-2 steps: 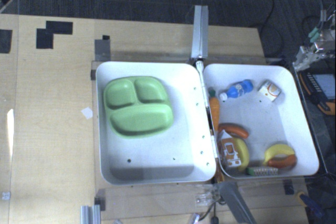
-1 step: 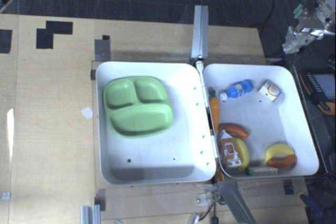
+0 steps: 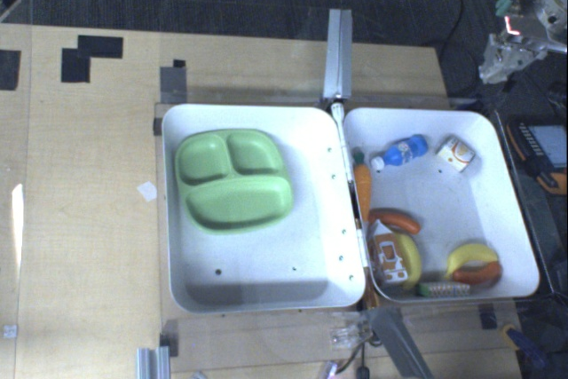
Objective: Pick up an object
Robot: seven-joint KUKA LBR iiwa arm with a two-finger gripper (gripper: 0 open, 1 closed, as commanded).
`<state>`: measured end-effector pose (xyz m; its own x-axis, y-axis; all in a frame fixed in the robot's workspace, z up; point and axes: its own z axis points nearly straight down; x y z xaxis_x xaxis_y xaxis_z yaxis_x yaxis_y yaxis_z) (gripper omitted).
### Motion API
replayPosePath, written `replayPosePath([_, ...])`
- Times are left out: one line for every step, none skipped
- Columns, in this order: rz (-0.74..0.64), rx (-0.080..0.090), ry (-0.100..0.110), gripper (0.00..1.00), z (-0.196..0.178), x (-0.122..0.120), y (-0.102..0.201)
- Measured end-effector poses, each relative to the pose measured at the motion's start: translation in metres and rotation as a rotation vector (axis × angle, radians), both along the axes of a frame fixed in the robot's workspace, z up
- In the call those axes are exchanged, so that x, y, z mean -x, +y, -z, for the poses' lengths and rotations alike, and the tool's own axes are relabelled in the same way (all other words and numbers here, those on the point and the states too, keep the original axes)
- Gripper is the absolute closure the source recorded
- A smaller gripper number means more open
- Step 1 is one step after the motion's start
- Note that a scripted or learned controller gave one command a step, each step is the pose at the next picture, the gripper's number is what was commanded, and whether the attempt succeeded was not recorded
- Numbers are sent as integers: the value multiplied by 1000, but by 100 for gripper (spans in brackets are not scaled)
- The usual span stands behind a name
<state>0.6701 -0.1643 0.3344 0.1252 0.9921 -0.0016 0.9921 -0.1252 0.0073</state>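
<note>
- Two shallow white bins are seen side by side on the pale wooden bench, the left bin and the right bin touching along a shared middle edge
- A light green, three-compartment plastic tray is laid flat in the far half of the left bin
- The grey arm's gripper is held at the upper right, outside the right bin and beyond its far right corner, above the dark floor; whether its fingers are spread or pressed together cannot be told, and nothing is seen gripped
- A yellow banana-shaped toy is placed near the right bin's near right corner, with a red-orange sausage shape just against it
- A yellow piece with a red-and-white printed packet is set by the near left corner
- A red-orange sausage-shaped toy lies just beyond it
- An orange carrot-shaped toy is lined along the left wall
- A small blue and white bottle lies on its side near the far wall
- A small white carton with orange print is set near it, to its right
</note>
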Motion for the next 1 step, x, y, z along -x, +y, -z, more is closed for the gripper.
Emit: replayPosePath([-9,3,-6,100,-12,-2,2])
